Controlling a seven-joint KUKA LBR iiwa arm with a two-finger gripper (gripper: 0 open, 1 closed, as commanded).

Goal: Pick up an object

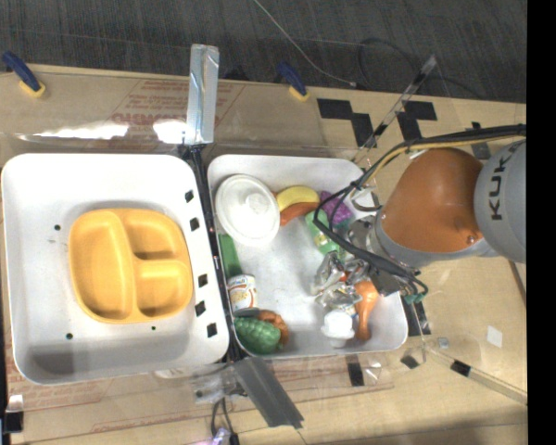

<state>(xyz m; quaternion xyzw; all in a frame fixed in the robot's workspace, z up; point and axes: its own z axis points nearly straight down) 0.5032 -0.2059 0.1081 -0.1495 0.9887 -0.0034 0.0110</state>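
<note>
From my overhead feed, the left white bin [37, 341] holds a yellow plastic divided tray [130, 264], lying flat near its centre. The right white bin [287, 313] is crowded: a round white lidded container [247, 206] at eleven o'clock, a yellow banana-shaped toy [297, 197] just beside it at twelve, a small labelled jar [242, 293] at eight, and a green lumpy toy [258, 333] at seven. The grey arm's orange band [433, 202] hangs over the three o'clock side. Its gripper [338, 281] sits low among a clutter of small items; I cannot tell how the jaws stand. An orange carrot-like piece [366, 304] lies touching that clutter. Both bins rest on a cardboard-covered bench [93, 95], dark carpet [93, 12] beyond.
</note>
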